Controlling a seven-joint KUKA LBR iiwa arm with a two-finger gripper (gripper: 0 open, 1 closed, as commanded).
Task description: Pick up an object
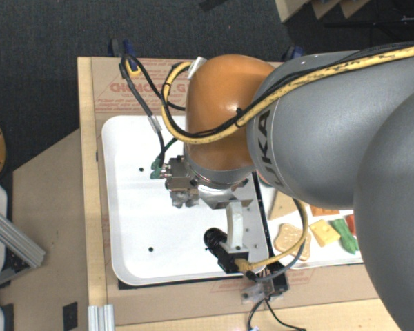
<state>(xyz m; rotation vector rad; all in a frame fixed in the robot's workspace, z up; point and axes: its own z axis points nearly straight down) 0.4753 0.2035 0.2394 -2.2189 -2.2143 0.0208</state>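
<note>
The end effector (pixel 183 188) hangs over the left white bin (pixel 134 254), its grip state impossible to tell, while the yellow block (pixel 322 232) lies well off to its right in the other bin.

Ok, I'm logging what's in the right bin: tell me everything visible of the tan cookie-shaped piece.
The tan piece looks like a flat, lumpy-edged cookie, matte and pale brown. It lies flat in the right bin near its left wall, partly crossed by a yellow cable, with a yellow block just beside it on the right.
</note>
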